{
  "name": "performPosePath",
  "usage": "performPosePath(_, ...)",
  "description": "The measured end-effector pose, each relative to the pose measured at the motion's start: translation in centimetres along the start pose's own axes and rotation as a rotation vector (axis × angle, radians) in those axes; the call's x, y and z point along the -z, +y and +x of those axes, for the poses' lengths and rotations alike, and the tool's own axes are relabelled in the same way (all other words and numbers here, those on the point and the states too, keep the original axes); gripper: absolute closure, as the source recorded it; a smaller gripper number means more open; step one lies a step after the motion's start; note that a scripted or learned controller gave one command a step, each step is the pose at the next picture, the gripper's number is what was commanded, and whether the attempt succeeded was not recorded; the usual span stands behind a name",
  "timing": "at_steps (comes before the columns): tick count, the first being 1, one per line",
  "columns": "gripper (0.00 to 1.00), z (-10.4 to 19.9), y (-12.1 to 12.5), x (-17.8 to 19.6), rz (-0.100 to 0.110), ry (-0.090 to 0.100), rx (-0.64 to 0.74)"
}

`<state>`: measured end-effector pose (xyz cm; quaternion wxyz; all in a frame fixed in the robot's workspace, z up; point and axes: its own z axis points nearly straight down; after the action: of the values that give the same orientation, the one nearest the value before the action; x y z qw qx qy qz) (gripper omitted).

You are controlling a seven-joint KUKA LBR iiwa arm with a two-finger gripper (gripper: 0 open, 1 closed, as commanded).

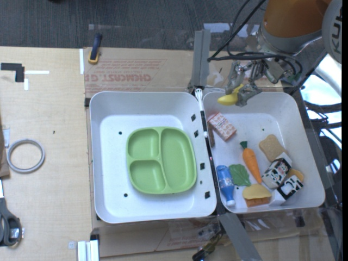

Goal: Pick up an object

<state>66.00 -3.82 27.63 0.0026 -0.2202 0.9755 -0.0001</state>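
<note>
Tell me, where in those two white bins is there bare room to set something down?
The left bin has a bare floor strip all round the green divided plate. In the right bin, the patch between the pink box and the toast slice is free. Its near end is crowded: carrot, blue bottle, cow-print blocks.

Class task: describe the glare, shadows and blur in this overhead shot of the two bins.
Camera view: bright glare at the right edge beside the right bin; soft shadow beneath the green tray; the claw with the yellow piece looks slightly blurred; bin contents are sharp.
</note>
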Motion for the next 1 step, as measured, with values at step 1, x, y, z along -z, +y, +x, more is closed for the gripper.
performPosePath(1, 1.00, 0.94, -1.88, -3.14, -0.001, 0.001, 0.156)
